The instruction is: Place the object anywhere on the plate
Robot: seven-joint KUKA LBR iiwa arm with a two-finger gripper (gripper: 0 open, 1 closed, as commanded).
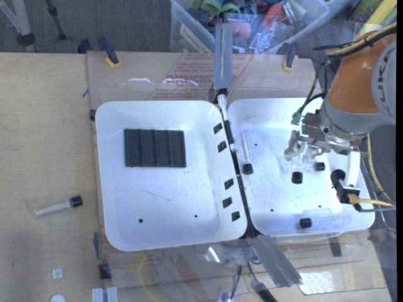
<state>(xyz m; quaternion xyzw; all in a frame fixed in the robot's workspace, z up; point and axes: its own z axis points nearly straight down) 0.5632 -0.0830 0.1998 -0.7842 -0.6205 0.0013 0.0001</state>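
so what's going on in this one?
The arm's gripper hangs over the right bin, above a few clear tubes with black caps; one tube lies near the divider. The dark ribbed plate sits in the left bin with nothing on it, so no placement yet. I can't tell whether the gripper has anything. Another tube lies out on the bench, left of the bins.

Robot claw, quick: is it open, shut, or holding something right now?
Claw: over the right bin, above some clear tubes with black caps. Whether it is open, shut or holding one cannot be told.
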